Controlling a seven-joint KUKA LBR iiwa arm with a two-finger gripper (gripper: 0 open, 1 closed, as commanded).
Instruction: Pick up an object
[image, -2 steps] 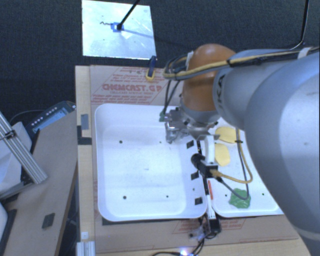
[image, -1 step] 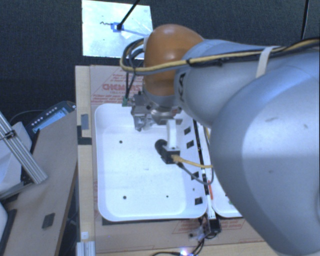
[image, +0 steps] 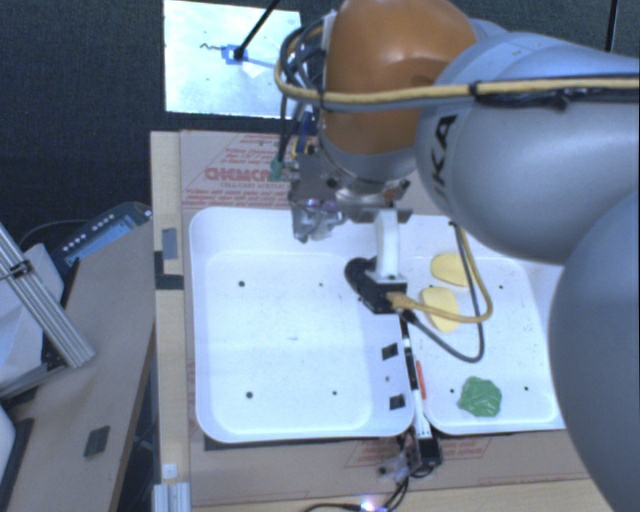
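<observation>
My gripper (image: 316, 222) hangs over the far edge of the left bin (image: 230, 400), under the orange-banded wrist. Nothing shows between its tips. In the right bin (image: 530, 410) lie two yellow pieces: one (image: 450, 267) near the far side and another (image: 439, 303) just in front of it, partly crossed by the yellow cable. A green crumpled object (image: 480, 397) sits near that bin's front edge. All three lie well to the right of the gripper.
The arm's grey body covers the right bin's far right part. A cardboard sheet (image: 225, 175) lies under both bins. A grey device (image: 100, 230) and a metal rail (image: 40, 310) stand off the bench to the left.
</observation>
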